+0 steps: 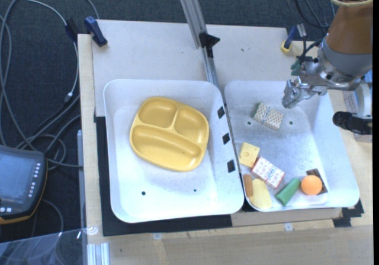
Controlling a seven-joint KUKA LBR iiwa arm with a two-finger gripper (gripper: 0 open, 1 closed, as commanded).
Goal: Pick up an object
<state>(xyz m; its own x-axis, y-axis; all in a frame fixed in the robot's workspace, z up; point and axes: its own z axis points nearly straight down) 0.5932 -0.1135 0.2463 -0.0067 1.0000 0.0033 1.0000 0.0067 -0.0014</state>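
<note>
Hovering over the right bin's (331, 157) far edge, the claw (290, 99) is hanging just beside a patterned block (267, 116) (grip state hidden). An orange ball (311, 184) is sitting at the near right corner; a yellow tray (169, 133) is lying in the left bin (118, 198).

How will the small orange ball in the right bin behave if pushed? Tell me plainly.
The small orange ball looks round and smooth, so it would probably roll rather than slide. It sits by the right white bin's near corner, beside a green block, which may stop it quickly.
</note>
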